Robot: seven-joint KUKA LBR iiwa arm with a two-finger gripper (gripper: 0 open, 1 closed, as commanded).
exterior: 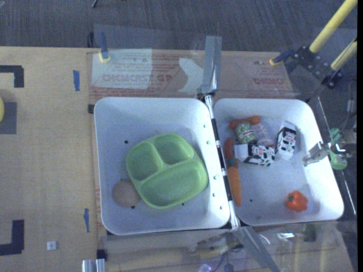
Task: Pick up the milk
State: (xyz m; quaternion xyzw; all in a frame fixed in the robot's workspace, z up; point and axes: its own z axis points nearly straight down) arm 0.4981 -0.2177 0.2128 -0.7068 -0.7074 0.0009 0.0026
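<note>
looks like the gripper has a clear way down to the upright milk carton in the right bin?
Probably yes. The upright milk carton stands apart, open above and toward the gripper at the right bin edge. The second cow-print carton lies just left, so a wide grasp might nudge it.

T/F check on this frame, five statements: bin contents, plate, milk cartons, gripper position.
1. The green divided plate lies in the left bin. True.
2. Two cow-patterned milk cartons sit in the right bin. True.
3. A carrot lies on the plate. False: it lies along the right bin's left wall.
4. The gripper is over the left bin. False: it is at the right bin's right edge.
5. An orange pepper-like item is in the right bin. True.
</note>
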